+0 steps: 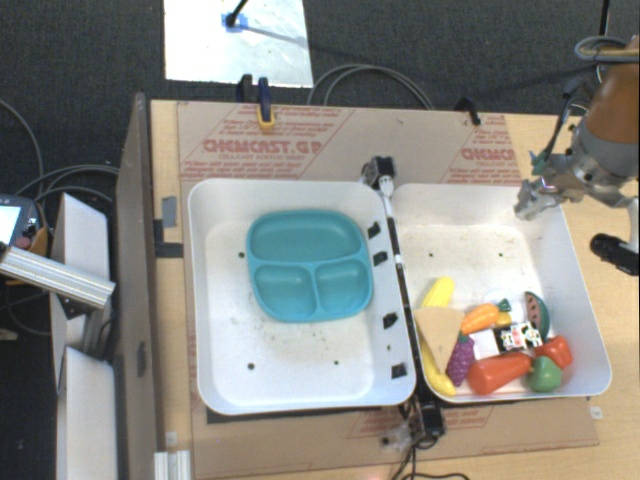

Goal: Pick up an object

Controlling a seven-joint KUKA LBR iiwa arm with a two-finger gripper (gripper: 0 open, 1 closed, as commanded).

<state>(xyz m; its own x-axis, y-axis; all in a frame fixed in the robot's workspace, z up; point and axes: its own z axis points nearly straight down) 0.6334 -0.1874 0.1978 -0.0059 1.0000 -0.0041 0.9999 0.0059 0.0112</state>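
A cardboard-covered bench [330, 133] is bearing two shallow white bins side by side. The left bin [225, 368] is holding a teal divided plate [308, 266]. The right bin [580, 268] is holding toy food clustered in its near corner: a yellow banana [437, 293], an orange carrot [480, 317], purple grapes [459, 360] and a red pepper [498, 371]. The gripper [530, 200] is hovering over the right bin's far right edge, well apart from the toys; how far it is open cannot be told.
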